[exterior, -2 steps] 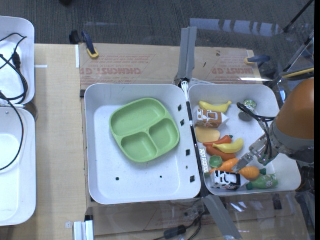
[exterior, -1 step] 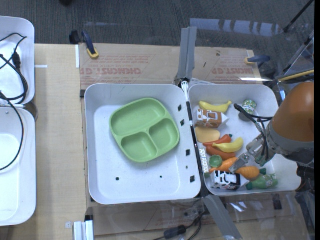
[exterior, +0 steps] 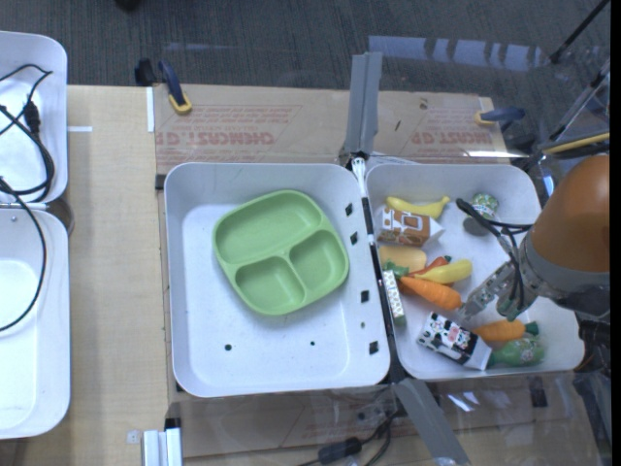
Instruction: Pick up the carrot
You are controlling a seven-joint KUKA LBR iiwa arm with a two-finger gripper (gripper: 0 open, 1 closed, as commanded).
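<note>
The carrot (exterior: 431,291), orange with a green leafy end pointing left, lies in the middle of the right bin (exterior: 524,178), beside the divider. My gripper (exterior: 493,304) hangs low over the bin just right of the carrot's tip, apart from it. Its fingers (exterior: 477,301) stand open with nothing between them. The arm's orange band (exterior: 582,216) is above the bin's right side.
Around the carrot lie a banana (exterior: 417,206), a brown box (exterior: 403,226), a yellow piece (exterior: 448,272), a cow-pattern carton (exterior: 448,339), a second orange piece (exterior: 501,332) and a green one (exterior: 520,353). The left bin (exterior: 194,338) holds a green divided plate (exterior: 281,250).
</note>
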